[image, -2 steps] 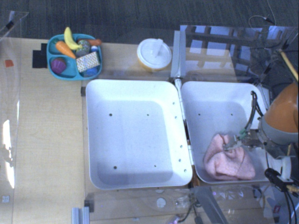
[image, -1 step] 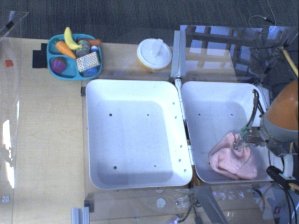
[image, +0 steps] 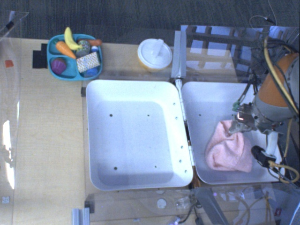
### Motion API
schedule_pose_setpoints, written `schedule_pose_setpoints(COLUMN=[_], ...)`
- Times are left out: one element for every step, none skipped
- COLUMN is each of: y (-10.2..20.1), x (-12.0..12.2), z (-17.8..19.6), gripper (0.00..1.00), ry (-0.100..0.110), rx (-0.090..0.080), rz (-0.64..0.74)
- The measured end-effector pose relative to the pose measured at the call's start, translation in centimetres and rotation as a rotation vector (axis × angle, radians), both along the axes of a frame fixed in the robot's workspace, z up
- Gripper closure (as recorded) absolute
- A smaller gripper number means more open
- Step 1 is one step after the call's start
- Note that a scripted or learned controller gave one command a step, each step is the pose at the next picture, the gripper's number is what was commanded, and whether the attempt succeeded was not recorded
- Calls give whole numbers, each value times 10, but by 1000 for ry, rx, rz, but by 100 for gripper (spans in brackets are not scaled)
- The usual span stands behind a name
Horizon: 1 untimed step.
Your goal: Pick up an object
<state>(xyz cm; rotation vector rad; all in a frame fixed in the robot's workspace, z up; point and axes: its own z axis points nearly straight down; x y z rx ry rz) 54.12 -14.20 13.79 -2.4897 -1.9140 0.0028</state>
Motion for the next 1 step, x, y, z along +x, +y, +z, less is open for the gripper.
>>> schedule_pose_setpoints(y=[53], x=[60], z=[58], gripper=[100], ry=[-2], rx=[-1], rz=[101])
